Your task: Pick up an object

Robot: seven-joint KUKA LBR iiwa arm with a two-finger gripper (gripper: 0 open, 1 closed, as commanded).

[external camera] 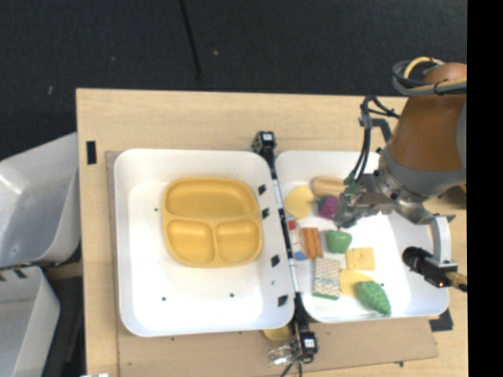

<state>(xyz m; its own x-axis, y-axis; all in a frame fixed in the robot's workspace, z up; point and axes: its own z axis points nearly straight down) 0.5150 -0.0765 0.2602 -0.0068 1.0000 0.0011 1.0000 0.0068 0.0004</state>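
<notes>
Camera view puts the gripper [343,217] low in the right bin [409,301], over the purple toy [328,206] and the green cup-like piece [339,240]; whether it grips anything I cannot tell. Small pickable things crowd that bin's left side, likely to keep them within reach: a pale yellow disc [299,201], an orange ridged block [312,243], a yellow square [361,258], a knobbly green vegetable [372,297]. A smooth yellow divided tray [212,220] lies in the left bin [141,289].
</notes>
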